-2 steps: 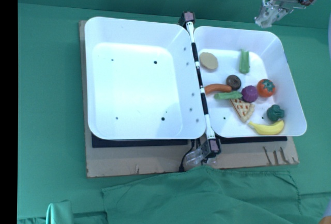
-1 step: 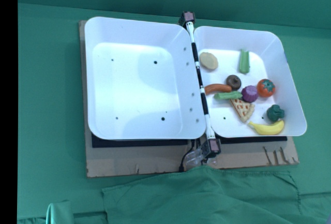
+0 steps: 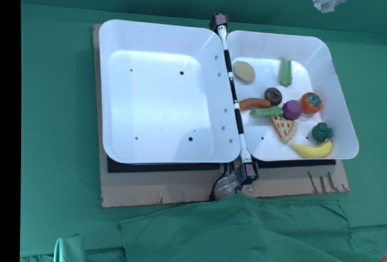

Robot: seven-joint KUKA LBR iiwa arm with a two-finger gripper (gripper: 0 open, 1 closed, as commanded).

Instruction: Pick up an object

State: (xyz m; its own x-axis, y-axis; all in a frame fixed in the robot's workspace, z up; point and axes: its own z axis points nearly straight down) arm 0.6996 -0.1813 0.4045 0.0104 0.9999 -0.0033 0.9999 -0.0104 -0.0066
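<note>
Fingers (image 3: 323, 3) raised above the green desk (image 3: 60, 103); whether parted or closed cannot be told.
Small plastic toy foods (image 3: 284, 106) lie in the right shallow white bin (image 3: 338, 109).

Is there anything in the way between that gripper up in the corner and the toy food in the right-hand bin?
Nothing visible. The gripper hangs above and beyond the right bin's far corner, with open space between it and the toys. The celery and tomato lie nearest; the toys in the middle crowd together.
</note>
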